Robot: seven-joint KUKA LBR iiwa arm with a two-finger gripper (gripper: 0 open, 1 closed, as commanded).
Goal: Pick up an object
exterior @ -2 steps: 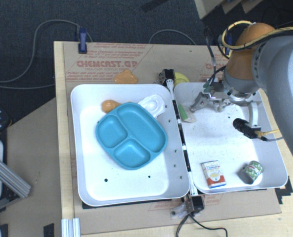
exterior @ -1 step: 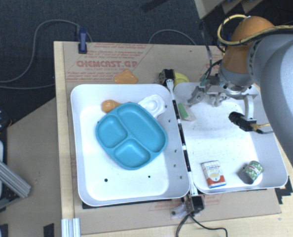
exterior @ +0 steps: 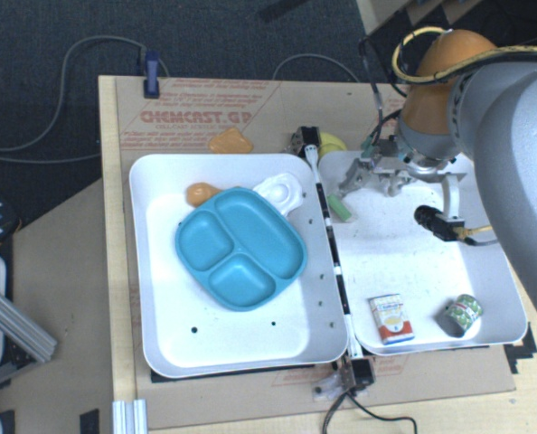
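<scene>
The metal tool (exterior: pixel 377 177) hangs over the glossy right bin (exterior: pixel 431 278), its opening impossible to tell, near a small green piece (exterior: pixel 340 209) hard to identify.

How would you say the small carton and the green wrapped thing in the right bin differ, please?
The carton is boxy with flat faces, while the green wrapped thing is rounded and crumpled. The carton is white with a red lower part and an orange picture; the wrapped thing is green with pale patches. The carton lies nearer the divider between the bins, the wrapped thing nearer the outer corner. Both rest at the near end of the right bin, apart from each other.
</scene>
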